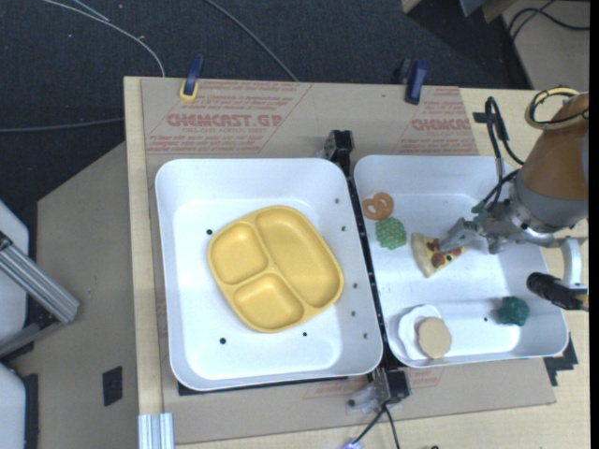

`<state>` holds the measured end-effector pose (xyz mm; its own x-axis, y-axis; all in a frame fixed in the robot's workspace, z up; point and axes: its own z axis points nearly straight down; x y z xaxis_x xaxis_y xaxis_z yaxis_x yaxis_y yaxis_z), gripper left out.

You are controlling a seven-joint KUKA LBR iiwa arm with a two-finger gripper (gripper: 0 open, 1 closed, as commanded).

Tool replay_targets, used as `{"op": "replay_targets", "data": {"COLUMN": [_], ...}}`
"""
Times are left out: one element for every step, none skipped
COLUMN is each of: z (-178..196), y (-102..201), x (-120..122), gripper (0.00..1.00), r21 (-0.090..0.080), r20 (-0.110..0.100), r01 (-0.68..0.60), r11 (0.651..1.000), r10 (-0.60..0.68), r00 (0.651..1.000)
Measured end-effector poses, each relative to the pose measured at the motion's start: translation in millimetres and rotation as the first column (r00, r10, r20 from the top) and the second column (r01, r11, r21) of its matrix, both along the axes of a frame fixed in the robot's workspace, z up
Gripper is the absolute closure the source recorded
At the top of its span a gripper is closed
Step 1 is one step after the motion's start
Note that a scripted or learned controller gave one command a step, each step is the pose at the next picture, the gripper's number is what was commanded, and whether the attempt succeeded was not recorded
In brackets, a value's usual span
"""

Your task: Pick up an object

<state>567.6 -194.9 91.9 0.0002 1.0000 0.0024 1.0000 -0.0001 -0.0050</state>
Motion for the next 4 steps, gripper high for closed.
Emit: {"op": "replay_targets", "data": {"z": [14, 78, 114, 114], "y": [0, 1, 1, 51], "x": [1, 7, 8, -3], "gripper": [1.00, 1.00, 1.00, 1.00], "r21": [-0.002, -0.006, -0.006, 0.000], "r20": [0.006, 0.014, 0.012, 0.003], "r01": [0.000, -0.002, -0.001, -0.005], "r11": [1.000, 1.000, 1.000, 1.000], "r10": [0.000, 0.002, 0.001, 0.005], "r00": [1.000, 1.000, 1.000, 1.000]}}
